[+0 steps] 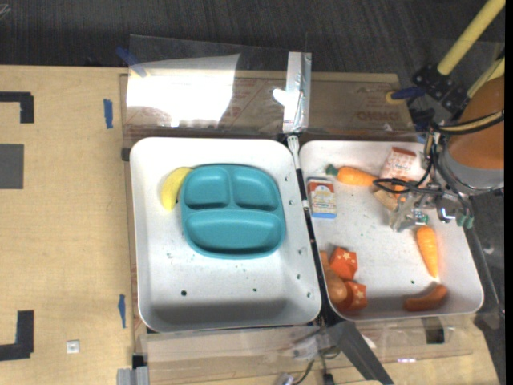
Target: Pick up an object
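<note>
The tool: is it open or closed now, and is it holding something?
Tool: low in the right bin, above a carrot; open or closed cannot be told.

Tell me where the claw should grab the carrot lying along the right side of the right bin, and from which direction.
Grip the carrot across its thicker upper half, coming straight down from above. It lies flat, its length running toward the bin's front, with bare floor on both long sides, so fingers can likely straddle it there. The claw sits just beside its upper end.
</note>
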### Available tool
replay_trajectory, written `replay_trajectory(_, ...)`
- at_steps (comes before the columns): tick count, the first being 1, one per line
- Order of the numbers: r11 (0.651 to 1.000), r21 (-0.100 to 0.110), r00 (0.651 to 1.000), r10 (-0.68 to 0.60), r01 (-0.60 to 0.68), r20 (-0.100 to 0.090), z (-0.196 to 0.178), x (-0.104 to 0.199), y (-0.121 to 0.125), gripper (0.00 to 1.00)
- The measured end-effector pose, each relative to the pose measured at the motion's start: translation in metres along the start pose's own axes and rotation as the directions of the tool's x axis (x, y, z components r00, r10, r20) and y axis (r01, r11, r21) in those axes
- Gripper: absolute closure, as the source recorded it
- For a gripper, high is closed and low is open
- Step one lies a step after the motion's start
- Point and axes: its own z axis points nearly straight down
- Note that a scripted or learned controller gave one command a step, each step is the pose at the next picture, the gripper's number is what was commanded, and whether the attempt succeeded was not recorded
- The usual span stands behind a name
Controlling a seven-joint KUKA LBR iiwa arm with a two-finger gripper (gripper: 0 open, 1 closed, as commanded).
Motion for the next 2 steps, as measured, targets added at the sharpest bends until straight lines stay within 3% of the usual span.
replay_trajectory(1, 1.0, 0.002, 1.0, 0.0, 0.0, 0.008, -0.004, -0.002, -0.001, 0.0)
replay_trajectory(2, 1.0, 0.003, 1.0, -0.022, 0.022, 0.012, 0.016, 0.028, -0.026, 0.0)
